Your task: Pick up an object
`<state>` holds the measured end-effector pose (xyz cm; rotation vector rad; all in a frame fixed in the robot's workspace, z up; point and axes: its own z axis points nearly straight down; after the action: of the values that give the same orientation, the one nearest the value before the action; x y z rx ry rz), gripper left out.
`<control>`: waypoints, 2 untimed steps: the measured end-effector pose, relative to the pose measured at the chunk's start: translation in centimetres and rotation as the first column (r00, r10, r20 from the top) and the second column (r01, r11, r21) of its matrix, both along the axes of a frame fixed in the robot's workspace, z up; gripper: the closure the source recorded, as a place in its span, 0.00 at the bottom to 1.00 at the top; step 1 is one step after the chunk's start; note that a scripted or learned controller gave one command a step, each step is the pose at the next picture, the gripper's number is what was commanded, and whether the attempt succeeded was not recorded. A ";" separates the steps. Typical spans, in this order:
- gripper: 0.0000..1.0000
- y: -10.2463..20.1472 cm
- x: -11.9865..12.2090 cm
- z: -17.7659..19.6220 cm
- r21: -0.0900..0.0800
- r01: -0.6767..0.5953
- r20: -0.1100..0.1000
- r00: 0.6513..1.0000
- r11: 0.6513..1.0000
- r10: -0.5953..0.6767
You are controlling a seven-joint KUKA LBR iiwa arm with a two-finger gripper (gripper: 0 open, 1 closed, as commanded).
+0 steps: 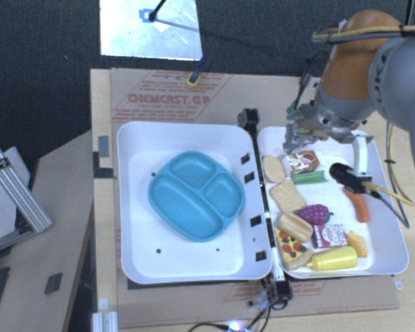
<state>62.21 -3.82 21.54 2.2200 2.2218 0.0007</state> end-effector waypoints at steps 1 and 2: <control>1.00 0.2 0.1 1.8 0.001 -0.003 0.002 1.000 1.000 0.003; 1.00 -0.1 0.6 0.8 0.000 -0.001 0.001 1.000 1.000 0.001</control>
<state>62.79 -3.96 22.38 2.2179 2.2221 0.0016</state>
